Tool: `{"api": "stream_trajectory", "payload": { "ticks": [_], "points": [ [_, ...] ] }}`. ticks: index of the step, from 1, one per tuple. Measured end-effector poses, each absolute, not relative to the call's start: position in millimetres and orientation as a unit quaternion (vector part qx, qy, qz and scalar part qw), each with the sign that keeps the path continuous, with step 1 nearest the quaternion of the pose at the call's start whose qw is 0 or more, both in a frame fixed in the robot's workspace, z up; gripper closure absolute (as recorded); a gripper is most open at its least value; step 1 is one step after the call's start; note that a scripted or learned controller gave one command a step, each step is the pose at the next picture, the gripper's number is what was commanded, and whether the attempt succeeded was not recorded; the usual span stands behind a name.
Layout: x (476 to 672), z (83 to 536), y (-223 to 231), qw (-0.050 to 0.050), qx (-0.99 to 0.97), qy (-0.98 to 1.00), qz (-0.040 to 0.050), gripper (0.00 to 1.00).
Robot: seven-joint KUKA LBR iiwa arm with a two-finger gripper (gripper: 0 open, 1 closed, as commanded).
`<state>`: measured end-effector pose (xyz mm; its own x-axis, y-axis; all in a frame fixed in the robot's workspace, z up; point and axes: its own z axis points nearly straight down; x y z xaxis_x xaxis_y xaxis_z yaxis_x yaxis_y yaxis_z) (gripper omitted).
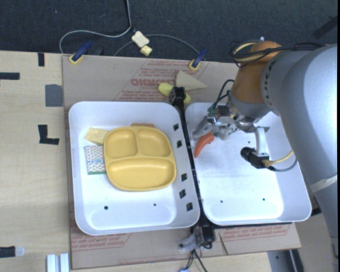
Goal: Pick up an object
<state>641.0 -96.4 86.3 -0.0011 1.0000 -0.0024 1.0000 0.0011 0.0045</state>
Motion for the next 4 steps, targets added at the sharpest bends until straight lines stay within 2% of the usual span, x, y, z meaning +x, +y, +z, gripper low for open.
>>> {"api": "stream_trajectory", "payload": {
  "ticks": [1,2,3,4],
  "points": [
    [668.4,86,-96,-0.001,0.706,0.708,-0.0024,0.0],
    [630.9,87,-103,0.002,0.707,0.707,0.0008,0.0],
    [648.8,86,-100,0.001,0.707,0.708,0.0002,0.0],
    [650.8,86,-97,0.001,0.707,0.707,0.0002,0.0]
  ]
}}
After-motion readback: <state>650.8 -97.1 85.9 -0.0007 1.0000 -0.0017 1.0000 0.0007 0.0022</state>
